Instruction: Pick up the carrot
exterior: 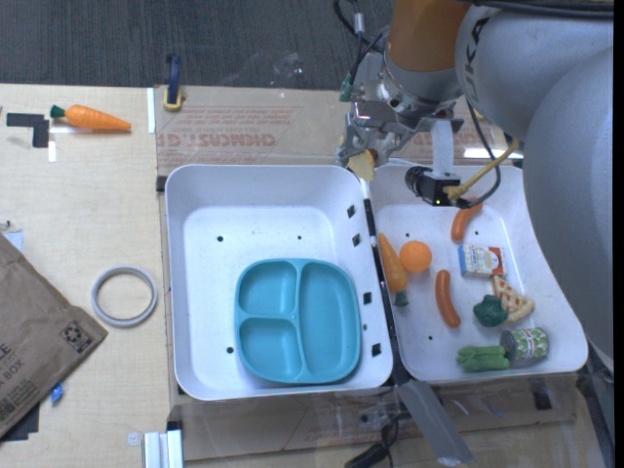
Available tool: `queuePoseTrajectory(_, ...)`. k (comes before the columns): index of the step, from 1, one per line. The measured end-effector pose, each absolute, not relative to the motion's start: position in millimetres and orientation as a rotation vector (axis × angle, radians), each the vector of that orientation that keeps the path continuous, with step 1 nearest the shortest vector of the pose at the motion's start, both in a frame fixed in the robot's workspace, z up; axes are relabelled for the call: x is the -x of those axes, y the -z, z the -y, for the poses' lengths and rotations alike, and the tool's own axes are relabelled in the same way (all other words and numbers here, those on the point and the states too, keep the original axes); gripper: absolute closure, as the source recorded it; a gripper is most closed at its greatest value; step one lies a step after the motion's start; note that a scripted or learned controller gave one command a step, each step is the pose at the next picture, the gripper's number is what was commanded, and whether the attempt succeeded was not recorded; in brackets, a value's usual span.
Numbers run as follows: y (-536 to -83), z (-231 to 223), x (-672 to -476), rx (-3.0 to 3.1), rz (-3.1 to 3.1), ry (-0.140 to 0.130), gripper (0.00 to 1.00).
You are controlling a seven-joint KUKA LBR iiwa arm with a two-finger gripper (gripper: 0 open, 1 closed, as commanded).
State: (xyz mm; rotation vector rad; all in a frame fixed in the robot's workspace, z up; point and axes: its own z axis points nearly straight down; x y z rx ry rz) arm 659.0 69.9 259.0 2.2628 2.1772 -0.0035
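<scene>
Orange and tapered, the plastic carrot point(392, 261) lay in the right white bin point(561, 300) against its left wall, long axis running near to far, green stem at the near end. The two-finger gripper point(363, 159) hovered over the bins' far rims, fingers' state hidden.

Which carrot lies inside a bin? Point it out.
The carrot along the left wall of the right bin, beside the orange ball. The other carrot lies out on the bench, far left, outside both bins.
</scene>
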Motion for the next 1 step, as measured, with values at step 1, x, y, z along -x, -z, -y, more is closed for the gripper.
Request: queuePoseTrajectory(1,-372.6,-20.7,-659.3,-2.150,-2.290,0.005,1.00)
